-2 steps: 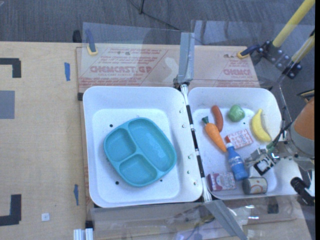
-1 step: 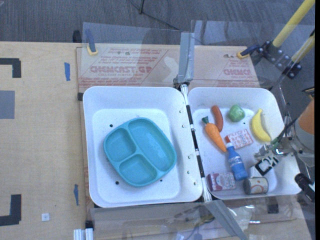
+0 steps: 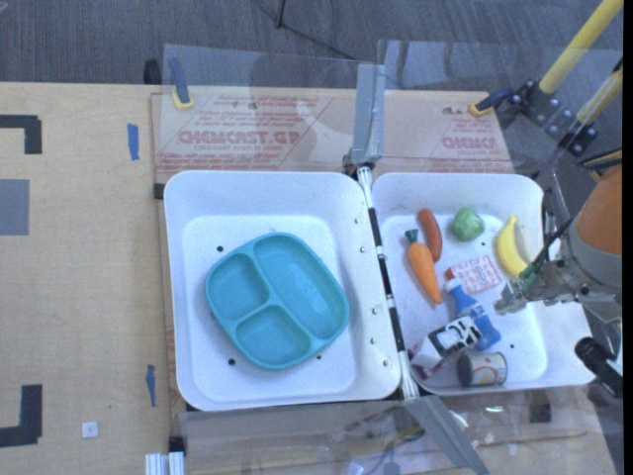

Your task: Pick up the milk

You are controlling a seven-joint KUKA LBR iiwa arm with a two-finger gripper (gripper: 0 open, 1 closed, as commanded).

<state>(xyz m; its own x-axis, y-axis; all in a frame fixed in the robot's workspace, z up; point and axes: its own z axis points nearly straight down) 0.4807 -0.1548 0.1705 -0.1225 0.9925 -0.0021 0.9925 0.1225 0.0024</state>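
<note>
> One thing I can't work out from the feed: where's the milk?

From my remote seat, the milk is the little white carton with red print, lying flat in the right bin, about mid-bin toward the arm's side. A blue piece touches its left edge; can't tell if that belongs to the carton.

> And the gripper?

The gripper is just beside the milk on its right, low over the bin floor. It's too blurry and dark to say whether it's spread or pinched together, so I honestly can't tell. I see nothing held in it.

> What's crowding the carton?

The banana is just up and right of it, and a green lump sits further up. To the left lie a carrot and a reddish sausage-looking thing, side by side. Below the milk there's a blue, black and white box, with a small can on its side near the front wall.

> Left side?

The left bin holds a teal divided plate, well apart from all that.
</note>
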